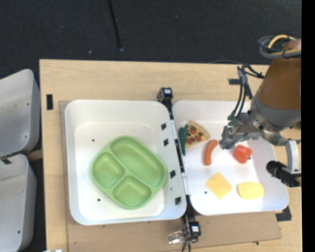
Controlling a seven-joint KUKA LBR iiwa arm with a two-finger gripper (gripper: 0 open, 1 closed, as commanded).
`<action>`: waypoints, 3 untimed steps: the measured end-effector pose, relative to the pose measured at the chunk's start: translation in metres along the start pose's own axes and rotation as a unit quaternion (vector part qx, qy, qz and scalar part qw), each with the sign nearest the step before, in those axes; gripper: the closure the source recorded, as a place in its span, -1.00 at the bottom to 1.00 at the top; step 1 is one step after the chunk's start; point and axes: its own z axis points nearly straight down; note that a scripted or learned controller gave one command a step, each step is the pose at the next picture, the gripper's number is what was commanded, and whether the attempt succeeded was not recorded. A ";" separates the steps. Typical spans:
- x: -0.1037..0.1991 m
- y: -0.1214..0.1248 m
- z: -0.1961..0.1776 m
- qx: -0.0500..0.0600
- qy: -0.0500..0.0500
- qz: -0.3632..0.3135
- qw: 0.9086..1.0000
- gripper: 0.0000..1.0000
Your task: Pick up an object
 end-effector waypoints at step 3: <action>0.160 0.037 -0.002 0.000 0.000 0.000 1.000 1.00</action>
